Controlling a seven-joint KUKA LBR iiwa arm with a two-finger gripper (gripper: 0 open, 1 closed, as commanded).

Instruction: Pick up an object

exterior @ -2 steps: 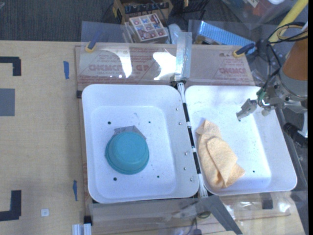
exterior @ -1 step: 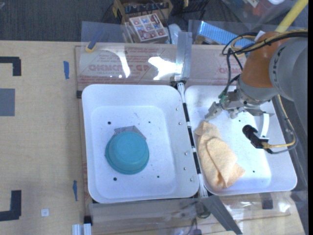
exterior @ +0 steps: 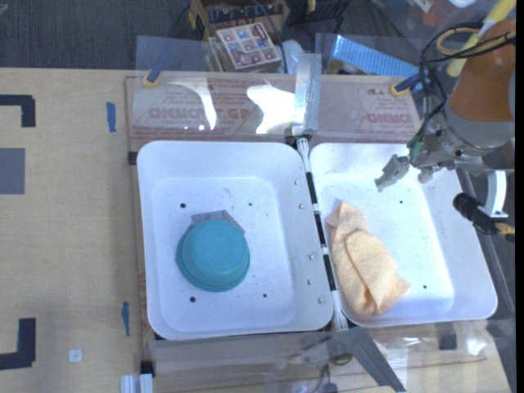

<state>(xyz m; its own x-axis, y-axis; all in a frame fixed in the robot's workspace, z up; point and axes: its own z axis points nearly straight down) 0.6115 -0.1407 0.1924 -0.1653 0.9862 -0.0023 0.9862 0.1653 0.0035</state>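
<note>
A yellow-orange cloth (exterior: 365,260) lies crumpled along the left wall of the right bin (exterior: 458,293). A teal bowl (exterior: 214,255) rests upside down in the left bin (exterior: 164,170), with a grey scrap showing at its far edge. My gripper (exterior: 409,174) hangs over the far right part of the right bin, up and to the right of the cloth and apart from it. Its two fingers are spread open, with nothing between them.
A ridge where the two rims meet (exterior: 315,219) separates the bins. Clear plastic panels (exterior: 246,109) stand behind both bins. Boxes and clutter (exterior: 246,39) sit beyond the bench. Black cabling (exterior: 483,211) hangs at the right bin's right side.
</note>
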